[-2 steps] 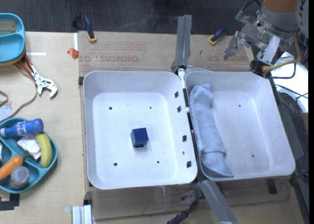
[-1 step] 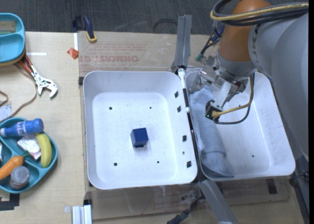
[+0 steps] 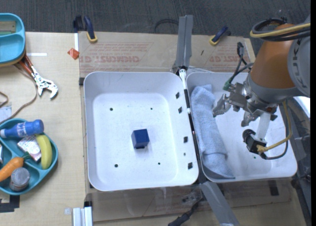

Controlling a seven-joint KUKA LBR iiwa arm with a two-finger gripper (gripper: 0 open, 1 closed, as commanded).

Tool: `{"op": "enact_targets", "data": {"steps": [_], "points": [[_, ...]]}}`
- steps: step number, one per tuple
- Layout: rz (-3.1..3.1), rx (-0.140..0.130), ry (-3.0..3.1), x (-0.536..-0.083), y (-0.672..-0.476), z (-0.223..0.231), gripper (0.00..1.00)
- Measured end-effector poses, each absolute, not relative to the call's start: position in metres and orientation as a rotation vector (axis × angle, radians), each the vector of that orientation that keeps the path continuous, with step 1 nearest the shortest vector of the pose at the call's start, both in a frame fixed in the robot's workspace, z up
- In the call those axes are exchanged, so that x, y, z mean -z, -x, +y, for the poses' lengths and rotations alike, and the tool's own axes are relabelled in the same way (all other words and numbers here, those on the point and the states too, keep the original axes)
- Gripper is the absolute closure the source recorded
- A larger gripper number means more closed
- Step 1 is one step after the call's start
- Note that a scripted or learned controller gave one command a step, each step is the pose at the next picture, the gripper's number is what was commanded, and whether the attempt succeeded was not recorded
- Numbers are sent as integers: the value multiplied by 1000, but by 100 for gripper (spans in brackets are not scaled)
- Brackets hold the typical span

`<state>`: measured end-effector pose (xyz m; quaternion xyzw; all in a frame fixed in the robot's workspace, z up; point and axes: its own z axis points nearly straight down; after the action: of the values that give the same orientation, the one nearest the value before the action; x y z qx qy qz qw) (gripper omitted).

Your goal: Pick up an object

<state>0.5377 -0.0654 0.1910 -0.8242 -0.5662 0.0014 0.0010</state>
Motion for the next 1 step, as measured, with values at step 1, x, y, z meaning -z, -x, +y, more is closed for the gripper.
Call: {"op": "enact_targets", "data": {"steps": [1], "points": [[-1835,-3,2550,-222,-538,-153,0]]}}
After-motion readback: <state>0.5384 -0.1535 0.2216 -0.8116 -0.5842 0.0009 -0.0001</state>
